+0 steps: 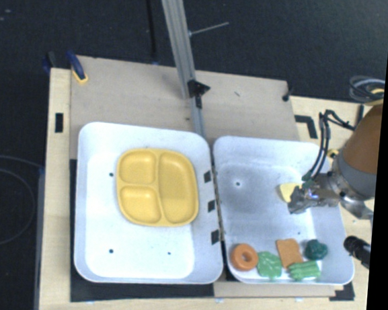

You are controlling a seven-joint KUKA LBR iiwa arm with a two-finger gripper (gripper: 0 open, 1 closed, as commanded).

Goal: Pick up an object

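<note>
The gripper (300,202) hung over the right bin (260,170), near that bin's right wall, at the end of the grey arm (363,155) with its orange band. A small yellow object (287,191) lay on the floor of the right bin, just beside the gripper on its left and touching or nearly touching the fingertips; the view was too coarse to settle which. Whether the gripper was open or closed could not be told, and nothing could be seen held in it.

Along the near wall of the right bin lay a row of small things, all well apart from the gripper. An orange ring (244,256) sat at the left end of the row. Just right of it lay a light green lump (269,265), then an orange block (288,251) a little farther from the near wall, with a green piece (305,269) below it. A dark green object (316,249) sat close to the right bin's right wall, at the end of the row.

The left bin (92,243) touched the right bin along their shared edge. A yellow divided plate (157,186) with three compartments rested flat in it, well left of the right bin and far from the gripper.
</note>
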